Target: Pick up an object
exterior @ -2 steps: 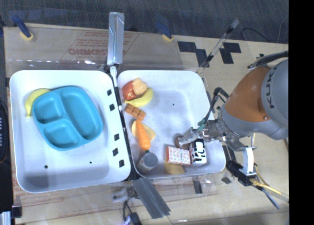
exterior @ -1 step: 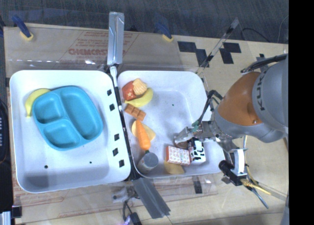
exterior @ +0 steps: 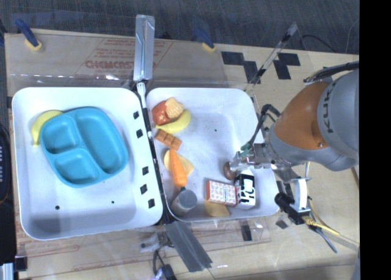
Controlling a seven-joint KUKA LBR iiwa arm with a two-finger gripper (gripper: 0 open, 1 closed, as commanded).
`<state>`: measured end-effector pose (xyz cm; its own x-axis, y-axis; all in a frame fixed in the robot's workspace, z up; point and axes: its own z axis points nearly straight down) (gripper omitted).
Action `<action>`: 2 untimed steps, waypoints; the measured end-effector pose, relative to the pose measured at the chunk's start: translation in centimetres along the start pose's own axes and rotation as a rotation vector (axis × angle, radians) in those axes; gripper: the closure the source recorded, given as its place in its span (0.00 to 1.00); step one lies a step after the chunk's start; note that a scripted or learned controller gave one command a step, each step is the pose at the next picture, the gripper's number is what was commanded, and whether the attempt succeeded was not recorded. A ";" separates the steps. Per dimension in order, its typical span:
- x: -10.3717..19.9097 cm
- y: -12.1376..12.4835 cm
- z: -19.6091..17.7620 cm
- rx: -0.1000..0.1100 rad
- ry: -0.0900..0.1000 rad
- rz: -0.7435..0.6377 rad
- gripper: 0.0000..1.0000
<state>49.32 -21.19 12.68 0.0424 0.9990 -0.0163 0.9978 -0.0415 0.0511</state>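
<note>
A small red and white carton (exterior: 221,192) is seen lying flat near the front edge of the right bin (exterior: 211,103), its long axis running left to right along that edge, with a yellow piece (exterior: 215,210) just in front of it and a black and white block (exterior: 245,191) touching its right end. The gripper (exterior: 235,167) is set just above and to the right of the carton, over the bin floor, and nothing is seen between its fingers; whether they are apart or together cannot be told. Further left, an orange carrot (exterior: 178,169) lies pointing front to back beside a grey cup (exterior: 185,200), and a blue tray (exterior: 85,144) is laid in the left bin (exterior: 36,211).
</note>
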 end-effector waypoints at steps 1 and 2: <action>0.0 -0.4 0.6 0.013 0.003 0.002 0.00; 5.5 5.1 -2.6 0.052 0.021 -0.089 0.00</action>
<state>54.55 -15.89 15.41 -0.0469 0.9989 0.0022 0.9989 0.0469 -0.0011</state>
